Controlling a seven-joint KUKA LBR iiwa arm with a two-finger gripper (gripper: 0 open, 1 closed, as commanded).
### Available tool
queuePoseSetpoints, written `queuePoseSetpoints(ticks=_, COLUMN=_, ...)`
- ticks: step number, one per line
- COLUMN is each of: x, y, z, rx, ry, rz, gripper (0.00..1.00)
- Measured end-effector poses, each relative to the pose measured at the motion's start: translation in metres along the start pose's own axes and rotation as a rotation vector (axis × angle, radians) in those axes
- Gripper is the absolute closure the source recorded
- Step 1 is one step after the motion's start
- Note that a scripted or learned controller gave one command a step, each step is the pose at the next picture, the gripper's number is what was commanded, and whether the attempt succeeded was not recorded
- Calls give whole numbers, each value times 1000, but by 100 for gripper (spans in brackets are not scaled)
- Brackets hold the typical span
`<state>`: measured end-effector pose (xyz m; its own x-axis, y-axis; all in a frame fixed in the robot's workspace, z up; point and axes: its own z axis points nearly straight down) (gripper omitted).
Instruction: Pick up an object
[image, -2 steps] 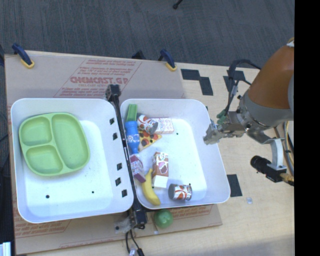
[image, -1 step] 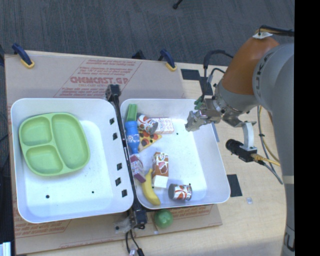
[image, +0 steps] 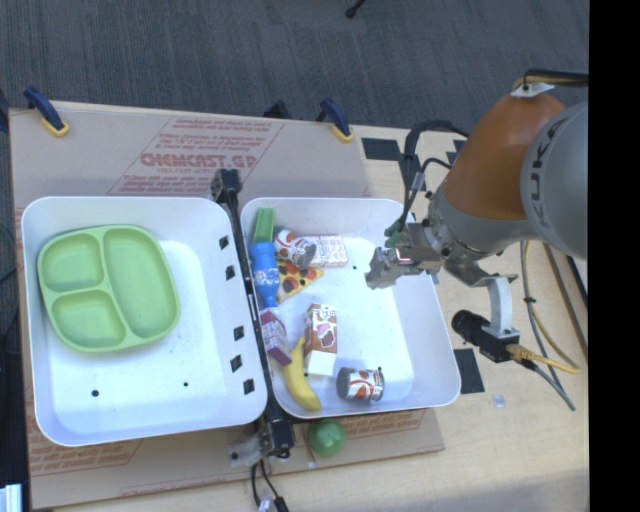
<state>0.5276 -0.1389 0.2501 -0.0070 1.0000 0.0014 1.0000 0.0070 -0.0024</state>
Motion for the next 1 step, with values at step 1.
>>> queuePoseSetpoints(ticks=1, x=24, y=-22, z=9, rx=3, ry=-1, rz=-1, gripper=100)
